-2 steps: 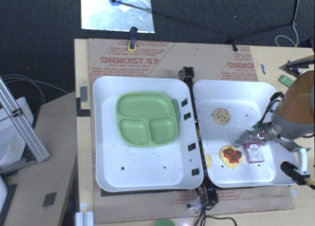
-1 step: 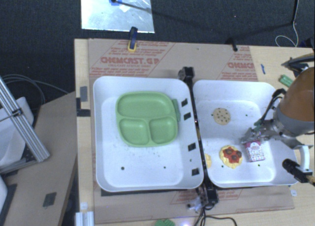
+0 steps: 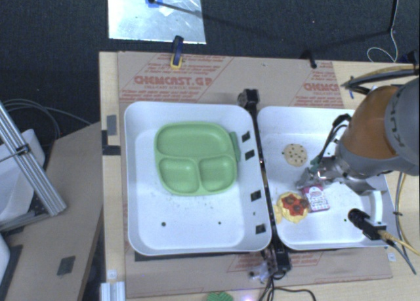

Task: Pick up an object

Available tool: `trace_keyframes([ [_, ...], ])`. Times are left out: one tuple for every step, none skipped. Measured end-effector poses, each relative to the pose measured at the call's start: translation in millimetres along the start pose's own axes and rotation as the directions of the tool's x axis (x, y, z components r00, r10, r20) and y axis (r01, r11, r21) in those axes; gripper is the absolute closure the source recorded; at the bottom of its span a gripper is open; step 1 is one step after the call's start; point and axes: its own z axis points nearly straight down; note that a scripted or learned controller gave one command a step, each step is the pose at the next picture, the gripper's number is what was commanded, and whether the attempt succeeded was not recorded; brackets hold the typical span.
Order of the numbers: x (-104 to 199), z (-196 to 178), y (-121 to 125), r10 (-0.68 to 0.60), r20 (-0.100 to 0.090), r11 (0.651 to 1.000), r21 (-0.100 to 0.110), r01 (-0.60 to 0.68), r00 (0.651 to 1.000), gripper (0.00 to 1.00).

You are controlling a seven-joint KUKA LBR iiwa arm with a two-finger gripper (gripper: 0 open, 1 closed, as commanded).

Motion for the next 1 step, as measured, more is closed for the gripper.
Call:
trace_keyframes([
  [81.4,-106.3,-1.4,-0.004,0.001,1.0,-0.009,0.004,1.0,1.0],
])
